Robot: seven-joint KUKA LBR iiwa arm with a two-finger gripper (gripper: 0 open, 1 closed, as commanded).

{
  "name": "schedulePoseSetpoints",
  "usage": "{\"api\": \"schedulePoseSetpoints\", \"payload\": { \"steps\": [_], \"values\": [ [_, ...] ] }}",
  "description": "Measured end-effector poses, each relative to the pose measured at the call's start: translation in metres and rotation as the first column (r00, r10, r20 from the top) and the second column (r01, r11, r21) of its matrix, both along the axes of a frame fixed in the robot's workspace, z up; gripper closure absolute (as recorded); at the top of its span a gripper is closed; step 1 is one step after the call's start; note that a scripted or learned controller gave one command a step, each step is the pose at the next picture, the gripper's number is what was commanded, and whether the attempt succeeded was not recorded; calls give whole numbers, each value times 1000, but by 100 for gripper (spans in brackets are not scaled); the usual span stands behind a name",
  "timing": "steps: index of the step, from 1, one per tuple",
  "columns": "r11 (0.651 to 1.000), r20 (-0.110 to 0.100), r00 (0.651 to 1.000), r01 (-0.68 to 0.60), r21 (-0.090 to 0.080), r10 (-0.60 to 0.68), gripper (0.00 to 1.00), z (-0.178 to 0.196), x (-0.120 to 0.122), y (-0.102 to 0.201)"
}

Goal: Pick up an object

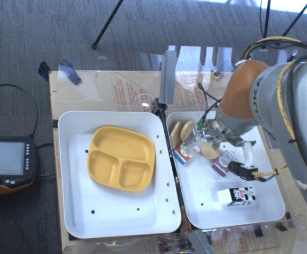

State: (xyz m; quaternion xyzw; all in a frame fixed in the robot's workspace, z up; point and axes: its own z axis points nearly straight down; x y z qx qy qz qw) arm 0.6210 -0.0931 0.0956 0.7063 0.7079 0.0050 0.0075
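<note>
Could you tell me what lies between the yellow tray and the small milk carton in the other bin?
In the camera view, bare white bin floor, the two bins' adjoining rims, then more bare floor separate the yellow tray from the milk carton.

Below me a brown bench (116, 91), my two white bins side by side on it, left bin (71, 194), right bin (259, 216).

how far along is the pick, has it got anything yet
Done: the arm is down in the right bin, its pincer low among the clutter near the bin's upper left corner. In hand: nothing visibly gripped; the tan pieces and the milk carton lie on the bin floor. Left: grasp an object and lift it.
</note>
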Motion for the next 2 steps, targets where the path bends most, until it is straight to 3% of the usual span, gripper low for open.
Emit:
{"api": "schedulePoseSetpoints", "payload": {
  "steps": [1,2],
  "values": [
    [1000,-10,1000,0,4,0,0,-2,26,1],
    [1000,-7,1000,3,-1,-3,0,-1,26,7]
  ]
}}
